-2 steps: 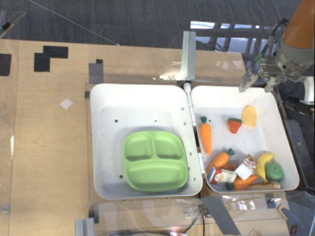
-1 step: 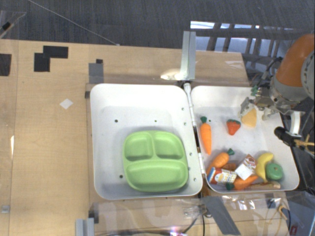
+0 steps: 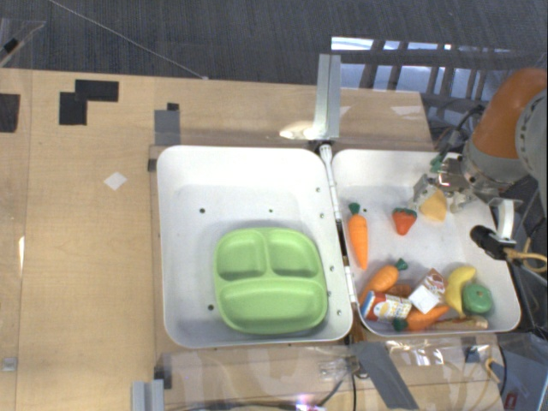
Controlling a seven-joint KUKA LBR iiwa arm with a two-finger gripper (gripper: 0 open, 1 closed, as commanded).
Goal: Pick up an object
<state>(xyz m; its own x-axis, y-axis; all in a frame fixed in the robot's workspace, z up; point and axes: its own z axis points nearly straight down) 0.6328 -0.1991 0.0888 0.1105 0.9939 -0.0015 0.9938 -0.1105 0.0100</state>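
Gripper (image 3: 441,187) sits over the upper right part of the right bin (image 3: 377,174), fingers closed around a pale yellow cheese-like wedge (image 3: 434,206). The wedge hangs just below the fingertips, tilted; can't tell whether it's clear of the bin floor or touching it. Small blocky piece, flat faces, uniform light yellow.

Orange band of the arm (image 3: 505,118) shows at the right edge, cabling trailing down beside the wrist.

Nearest neighbour: a small red-orange strawberry-like toy (image 3: 403,220) with a green top, just left of the wedge, apart from it. Further left, a carrot (image 3: 358,236) lies lengthwise near the bin's left wall.

Lower part of the same bin is a pile: a second, stubbier carrot (image 3: 384,278), a white-and-red packet (image 3: 425,296), a yellow banana-shaped toy (image 3: 457,282), a green round toy (image 3: 477,299), plus an orange piece and a brown stick underneath, all touching or overlapping. The pile is well apart from the wedge.

Left bin (image 3: 197,174) holds a green divided plate (image 3: 270,278), three compartments, resting toward the bin's lower middle. A metal divider post (image 3: 329,92) stands at the top where the two bins meet.
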